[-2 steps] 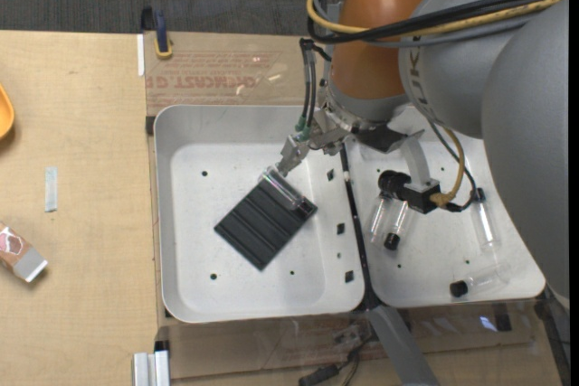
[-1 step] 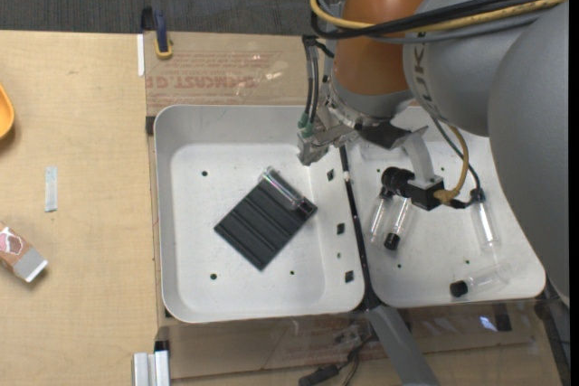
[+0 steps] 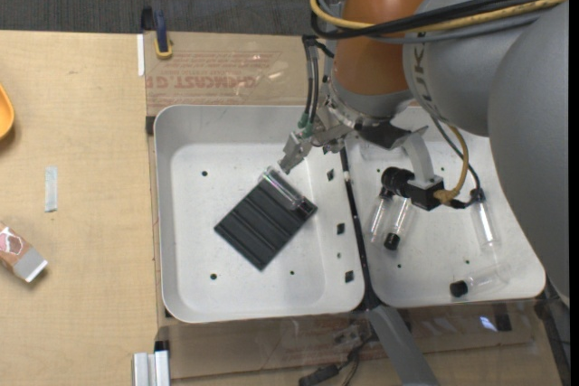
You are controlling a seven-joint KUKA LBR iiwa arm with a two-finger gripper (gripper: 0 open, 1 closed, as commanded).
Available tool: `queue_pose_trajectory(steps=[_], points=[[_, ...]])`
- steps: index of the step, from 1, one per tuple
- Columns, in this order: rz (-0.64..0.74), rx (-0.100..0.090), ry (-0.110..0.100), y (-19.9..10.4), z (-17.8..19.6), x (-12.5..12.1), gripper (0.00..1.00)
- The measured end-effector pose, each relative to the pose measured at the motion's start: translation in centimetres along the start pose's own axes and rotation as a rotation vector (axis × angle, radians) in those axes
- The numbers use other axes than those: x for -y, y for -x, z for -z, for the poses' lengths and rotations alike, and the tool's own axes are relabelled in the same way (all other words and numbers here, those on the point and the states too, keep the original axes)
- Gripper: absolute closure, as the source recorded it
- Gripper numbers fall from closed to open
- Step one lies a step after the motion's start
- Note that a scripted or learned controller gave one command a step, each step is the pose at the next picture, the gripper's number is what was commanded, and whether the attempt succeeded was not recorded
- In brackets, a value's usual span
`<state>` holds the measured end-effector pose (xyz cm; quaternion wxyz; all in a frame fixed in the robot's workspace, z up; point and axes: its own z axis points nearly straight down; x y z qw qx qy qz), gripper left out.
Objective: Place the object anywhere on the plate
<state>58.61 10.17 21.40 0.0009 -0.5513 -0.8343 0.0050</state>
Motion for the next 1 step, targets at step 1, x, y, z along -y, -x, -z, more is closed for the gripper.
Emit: queue_pose_trajectory(steps=[1], points=[[0.428,-0.001,0.010,-0.84,6.70,6.88,0.00]])
